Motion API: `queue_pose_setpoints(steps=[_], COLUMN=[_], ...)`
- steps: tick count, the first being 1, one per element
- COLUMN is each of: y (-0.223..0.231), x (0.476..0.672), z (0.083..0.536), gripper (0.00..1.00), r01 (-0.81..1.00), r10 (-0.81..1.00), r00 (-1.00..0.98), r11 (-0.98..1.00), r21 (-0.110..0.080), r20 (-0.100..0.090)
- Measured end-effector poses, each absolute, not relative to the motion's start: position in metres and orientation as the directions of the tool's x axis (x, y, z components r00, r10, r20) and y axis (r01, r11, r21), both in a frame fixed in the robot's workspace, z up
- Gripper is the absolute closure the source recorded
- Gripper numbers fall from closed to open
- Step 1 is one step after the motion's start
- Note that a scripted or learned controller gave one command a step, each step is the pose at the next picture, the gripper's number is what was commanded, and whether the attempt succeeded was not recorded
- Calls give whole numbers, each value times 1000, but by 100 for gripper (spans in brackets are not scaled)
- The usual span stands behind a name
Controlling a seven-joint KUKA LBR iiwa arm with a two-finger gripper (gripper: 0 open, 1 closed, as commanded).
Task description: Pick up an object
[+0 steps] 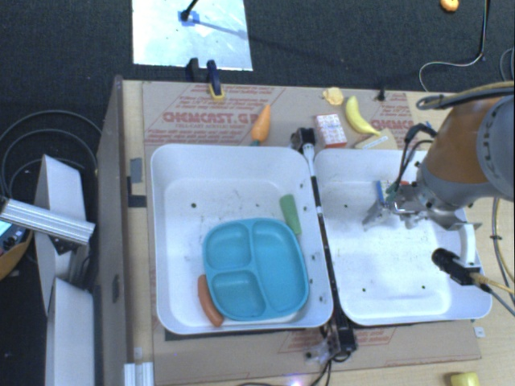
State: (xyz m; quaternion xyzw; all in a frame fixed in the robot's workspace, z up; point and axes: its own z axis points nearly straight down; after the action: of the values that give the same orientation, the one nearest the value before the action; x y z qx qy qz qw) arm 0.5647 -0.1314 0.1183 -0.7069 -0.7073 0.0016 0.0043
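— Down front in the left bin (pixel 173 240): orange sausage (pixel 208 299) along the blue tray (pixel 256 267), green stick (pixel 290 213) just past the tray's far corner. Both lying roughly front-to-back, both well left of the claw (pixel 376 213).

— Yep. Over in the right bin (pixel 438 300), hanging low, pointing left. Nothing visibly gripped; can't tell how wide open. Closest pick probably the green stick, across the divider.

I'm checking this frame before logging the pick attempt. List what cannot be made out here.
- Gripper, camera view: too small and blurred to tell whether its fingers hold anything over the right bin.
- Hot dog: partly covered by the blue divided plate.
- Green piece: too small to identify.
- Yellow item: cut off by the bottom edge.
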Motion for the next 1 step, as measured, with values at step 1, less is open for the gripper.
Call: queue_pose_setpoints(steps=[1], y=[-90], x=[638], z=[84], gripper=[0], r01=[1000], r10=[1000], r00=[-9], r11=[9], r21=[7], r20=[-1])
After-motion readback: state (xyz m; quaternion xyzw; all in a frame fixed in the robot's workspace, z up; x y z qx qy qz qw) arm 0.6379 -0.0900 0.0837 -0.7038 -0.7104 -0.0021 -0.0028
